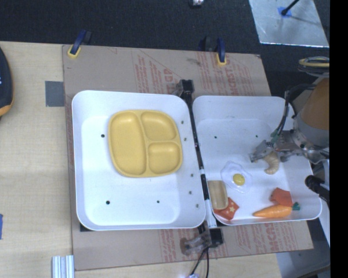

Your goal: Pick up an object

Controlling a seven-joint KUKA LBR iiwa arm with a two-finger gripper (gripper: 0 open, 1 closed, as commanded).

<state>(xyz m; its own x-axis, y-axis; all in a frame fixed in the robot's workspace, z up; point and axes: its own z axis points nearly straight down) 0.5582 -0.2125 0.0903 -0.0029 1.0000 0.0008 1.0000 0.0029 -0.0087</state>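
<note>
One arm in play, reaching in from the right, and its gripper (271,153) is down low inside the right bin (232,106), over toward that bin's right side. From this angle the metal of the gripper is a dark tangle, so there's no telling how it is set. Just beside it, right at the tip, sits a small tan, knobbly object (272,164), looks like a piece of ginger root; it lies on the bin floor, and whether the gripper actually touches it is not clear from up here. A little further out, toward the middle of the bin, there's a toy fried egg (238,178), white with a yellow yolk, lying flat. Down along the near edge of the bin we've got an orange carrot (274,212) lying on its side, and just above it a small red-orange piece (281,196). Over in the bin's near-left corner, a tan slab like a bread slice (217,193) lies against a red wedge-shaped piece (227,210). Swing across to the left bin (87,155) and there's a yellow divided plate (144,142) with three compartments, sitting flat near the bin's far half. Both bins rest side by side on a brown board (139,68), held with blue and yellow clamps (77,44) at the far edge.
</note>
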